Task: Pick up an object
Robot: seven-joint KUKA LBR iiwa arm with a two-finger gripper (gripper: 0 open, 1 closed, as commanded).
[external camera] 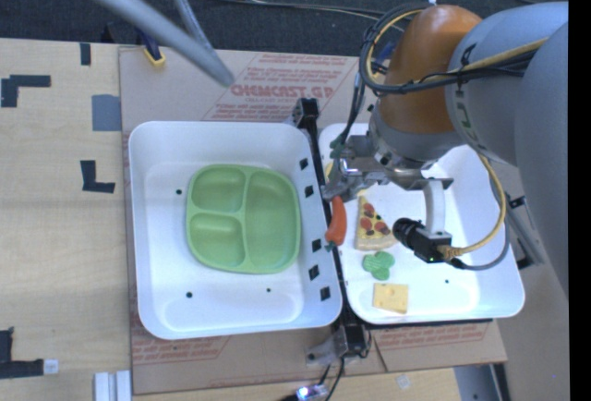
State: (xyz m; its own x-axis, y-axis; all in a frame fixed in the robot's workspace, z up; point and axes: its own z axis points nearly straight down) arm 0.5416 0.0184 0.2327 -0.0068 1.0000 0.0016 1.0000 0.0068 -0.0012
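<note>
In the right bin [489,297] lie several toy foods: a red-orange sausage [336,222] against the left wall, a pizza slice [372,225], a green piece [377,263] and a yellow cheese block [390,297]. My gripper [349,179] hangs over the bin's left side, just above the top end of the sausage and the tip of the pizza slice. The wrist and its orange band [429,66] hide the upper part of this bin.
The left bin [148,233] holds a green divided plate [245,217]. A black divider with clips [319,205] runs between the bins. A black camera module and yellow cable [420,240] hang over the right bin.
</note>
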